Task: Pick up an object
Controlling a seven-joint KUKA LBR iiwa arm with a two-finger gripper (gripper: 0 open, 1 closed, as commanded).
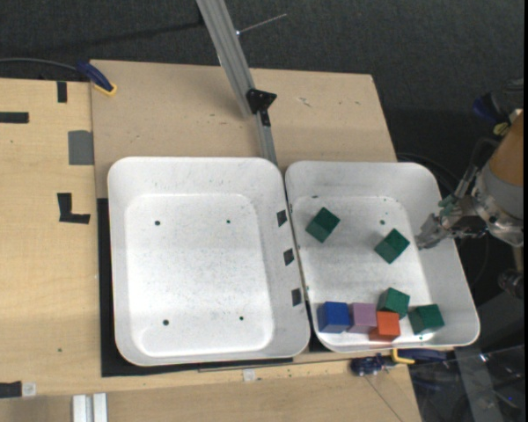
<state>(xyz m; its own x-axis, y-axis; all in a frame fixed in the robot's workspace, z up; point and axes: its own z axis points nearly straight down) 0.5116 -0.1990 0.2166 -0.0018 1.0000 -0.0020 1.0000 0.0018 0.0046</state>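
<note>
No brand, label or writing can be read anywhere in the camera view.

The pincer [433,229] sits at the right rim of the right shallow white plastic bin [422,178], at the end of the grey arm [502,192] that reaches in from the right. It is small and partly blurred, so whether it is apart or together cannot be told, and nothing is seen between its tips.

All the blocks lie in the right bin. A dark green cube [392,246] lies tilted just beside the pincer, to its left and a little lower, apart from it. Another dark green cube [322,224] lies well to the left, in the upper left part of the bin floor. Along the bin's lower wall a cluster is packed close: a blue cube [334,316], a pale purple cube [364,316] touching it, an orange-red cube [387,325], a green cube [393,301] just above that one, and a green cube [426,318] at the right end.

The left shallow white plastic bin [123,183] has a speckled floor with four small dark holes.

Both bins rest on a light wooden bench [176,104] with dark tape marks at its left side. A slanted grey metal pole [229,42] with a black clamp [260,102] crosses the top. Behind the bench lies dark fabric [378,16].
</note>
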